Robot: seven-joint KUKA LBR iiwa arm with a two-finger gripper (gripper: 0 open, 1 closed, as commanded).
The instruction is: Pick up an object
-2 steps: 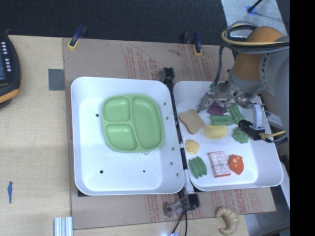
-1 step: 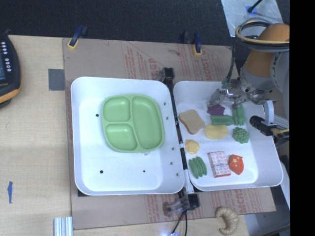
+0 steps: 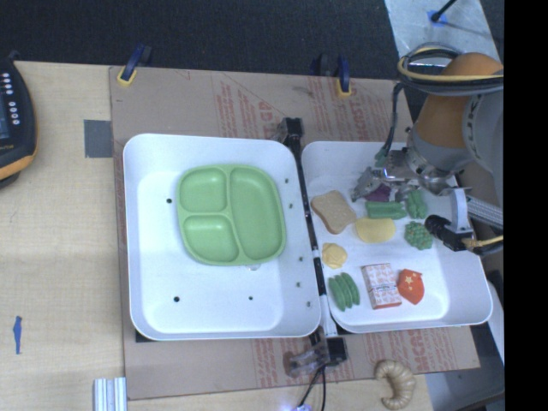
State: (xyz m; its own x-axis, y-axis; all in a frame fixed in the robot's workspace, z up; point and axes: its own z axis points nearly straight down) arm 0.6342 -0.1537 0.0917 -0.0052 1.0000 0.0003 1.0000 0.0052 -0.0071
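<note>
One purple-green vegetable [image 3: 384,208] lies long axis left-right in the right bin [image 3: 467,302]; hand [image 3: 387,185] sits just beyond it, grip state unreadable.

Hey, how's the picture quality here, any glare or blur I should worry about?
Camera view: even overhead light, soft shadows; the left bin is bright and nearly washed out, with faint sheen on the green plate; the whole frame is slightly soft, so the gripper and the small food items near it blur together; the floor at top is dark.

left bin [image 3: 141,229]: divided plate [image 3: 231,214] | right bin [image 3: 467,302]: toy foods [image 3: 377,229] | croissant [image 3: 396,382]: bench, before bins
</note>
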